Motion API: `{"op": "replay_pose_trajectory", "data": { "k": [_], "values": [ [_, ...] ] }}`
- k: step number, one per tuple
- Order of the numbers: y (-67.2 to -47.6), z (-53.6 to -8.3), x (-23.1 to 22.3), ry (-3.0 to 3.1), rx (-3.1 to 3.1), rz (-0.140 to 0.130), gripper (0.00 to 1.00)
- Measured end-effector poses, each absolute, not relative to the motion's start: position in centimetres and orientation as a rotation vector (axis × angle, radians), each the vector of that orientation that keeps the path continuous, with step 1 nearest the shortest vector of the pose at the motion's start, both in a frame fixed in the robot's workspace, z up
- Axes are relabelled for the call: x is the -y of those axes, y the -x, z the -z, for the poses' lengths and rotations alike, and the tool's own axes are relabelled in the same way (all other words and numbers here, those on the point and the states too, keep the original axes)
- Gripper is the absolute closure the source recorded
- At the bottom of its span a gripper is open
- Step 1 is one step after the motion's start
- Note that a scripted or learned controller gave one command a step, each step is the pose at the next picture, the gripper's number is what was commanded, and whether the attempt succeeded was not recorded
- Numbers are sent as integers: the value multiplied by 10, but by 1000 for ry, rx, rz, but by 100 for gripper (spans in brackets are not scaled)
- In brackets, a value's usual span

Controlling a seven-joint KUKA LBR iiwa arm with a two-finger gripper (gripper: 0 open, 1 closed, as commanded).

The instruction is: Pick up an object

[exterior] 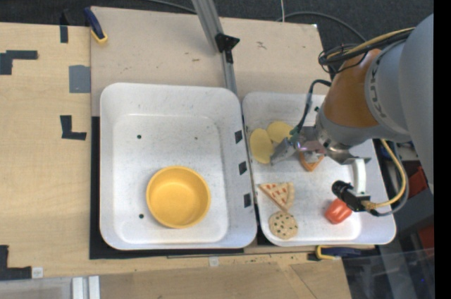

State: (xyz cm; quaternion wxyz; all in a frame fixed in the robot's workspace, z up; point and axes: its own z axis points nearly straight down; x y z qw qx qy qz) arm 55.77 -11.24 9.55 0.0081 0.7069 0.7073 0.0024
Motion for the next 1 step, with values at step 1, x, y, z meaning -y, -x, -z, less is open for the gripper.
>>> {"op": "replay_pose_trajectory", "data": {
  "k": [1],
  "values": [
    [-558,-107,111,-2209,-2215,-11,100]
  ]
}}
